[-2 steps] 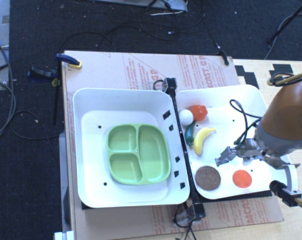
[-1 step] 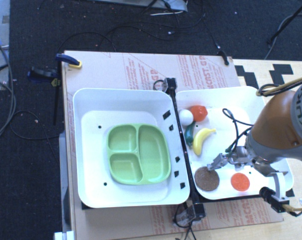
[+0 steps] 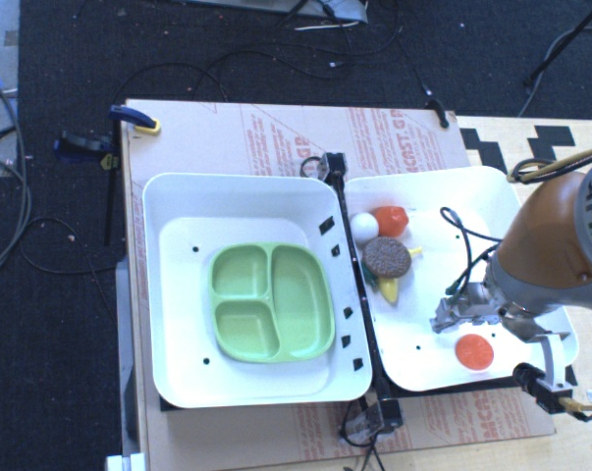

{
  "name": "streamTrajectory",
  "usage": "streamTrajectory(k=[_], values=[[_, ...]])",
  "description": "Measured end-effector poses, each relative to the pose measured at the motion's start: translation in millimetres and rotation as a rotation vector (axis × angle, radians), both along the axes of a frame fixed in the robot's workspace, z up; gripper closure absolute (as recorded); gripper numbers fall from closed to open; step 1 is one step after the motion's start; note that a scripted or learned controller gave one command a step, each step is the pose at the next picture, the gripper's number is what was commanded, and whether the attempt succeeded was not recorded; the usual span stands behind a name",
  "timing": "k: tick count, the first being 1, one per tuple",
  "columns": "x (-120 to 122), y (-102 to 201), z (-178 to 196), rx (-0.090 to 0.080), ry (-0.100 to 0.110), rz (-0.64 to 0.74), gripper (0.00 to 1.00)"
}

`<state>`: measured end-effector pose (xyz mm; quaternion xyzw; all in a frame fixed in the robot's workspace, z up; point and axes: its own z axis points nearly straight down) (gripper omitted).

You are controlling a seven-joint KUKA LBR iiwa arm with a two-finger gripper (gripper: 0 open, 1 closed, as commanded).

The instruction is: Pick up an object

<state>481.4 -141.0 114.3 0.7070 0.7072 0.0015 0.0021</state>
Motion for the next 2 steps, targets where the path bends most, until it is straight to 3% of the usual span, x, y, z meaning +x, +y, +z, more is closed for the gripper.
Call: streamTrajectory(k=[2], values=[[9.4,-5.7,85.8,0.0,0.002,0.0,1.0]])
